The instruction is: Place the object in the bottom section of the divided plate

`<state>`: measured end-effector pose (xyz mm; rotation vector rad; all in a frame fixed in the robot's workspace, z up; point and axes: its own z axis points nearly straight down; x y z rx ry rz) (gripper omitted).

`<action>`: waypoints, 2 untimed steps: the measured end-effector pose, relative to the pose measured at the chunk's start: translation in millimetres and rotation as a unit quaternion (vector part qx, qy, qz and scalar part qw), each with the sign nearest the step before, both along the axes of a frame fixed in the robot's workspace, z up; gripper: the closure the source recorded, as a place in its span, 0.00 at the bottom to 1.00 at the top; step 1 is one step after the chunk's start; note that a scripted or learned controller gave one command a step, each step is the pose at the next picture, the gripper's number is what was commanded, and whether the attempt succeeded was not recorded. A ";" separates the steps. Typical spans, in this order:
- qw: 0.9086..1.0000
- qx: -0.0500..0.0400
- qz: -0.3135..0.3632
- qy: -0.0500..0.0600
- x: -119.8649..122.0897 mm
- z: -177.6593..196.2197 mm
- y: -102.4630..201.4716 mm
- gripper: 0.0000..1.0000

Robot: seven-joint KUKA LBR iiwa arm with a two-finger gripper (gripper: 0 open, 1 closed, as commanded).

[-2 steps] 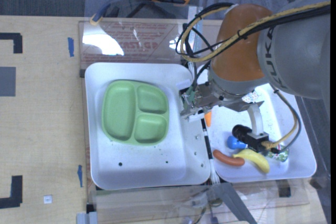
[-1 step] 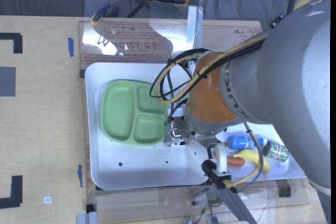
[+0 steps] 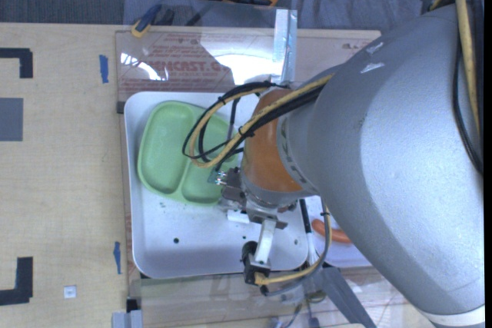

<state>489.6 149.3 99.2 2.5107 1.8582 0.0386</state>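
The pale wooden table (image 3: 61, 180) carried a shallow white bin (image 3: 192, 250) near centre. Black corner marks (image 3: 21, 61) lay toward nine o'clock, with blue tape strips (image 3: 104, 67) beside the bin.

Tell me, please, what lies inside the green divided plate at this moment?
The visible sections of the green divided plate hold nothing. Its right side is covered by the arm and cables, so that part cannot be checked. The plate rests in the white bin.
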 end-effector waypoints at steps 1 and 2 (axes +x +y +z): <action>0.990 0.001 -0.142 0.017 58.8 111.5 69.0 1.00; 0.999 0.003 -0.044 0.012 115.3 34.7 77.1 1.00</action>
